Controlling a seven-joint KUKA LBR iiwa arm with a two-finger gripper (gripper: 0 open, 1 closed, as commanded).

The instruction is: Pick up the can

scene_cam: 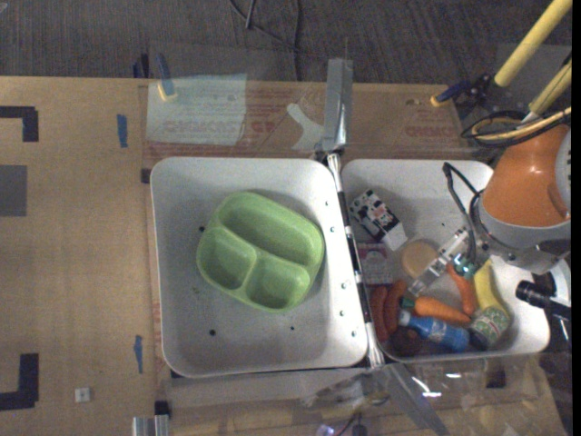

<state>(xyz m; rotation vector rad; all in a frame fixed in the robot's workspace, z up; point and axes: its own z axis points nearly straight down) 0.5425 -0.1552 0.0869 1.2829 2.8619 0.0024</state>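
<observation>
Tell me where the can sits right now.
The can lies in the right bin's near-right corner, just below the banana and beside the blue bottle.

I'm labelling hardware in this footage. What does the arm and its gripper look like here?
The arm is bulky and rounded: a glossy orange band above a pale grey wrist section. Black cables loop beside it. The gripper is slim and metallic, far narrower than the wrist, with a dark fitting jutting from the arm's lower side.

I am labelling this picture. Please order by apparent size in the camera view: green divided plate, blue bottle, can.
1. green divided plate
2. blue bottle
3. can, though partly hidden, so this is unsure.
</observation>
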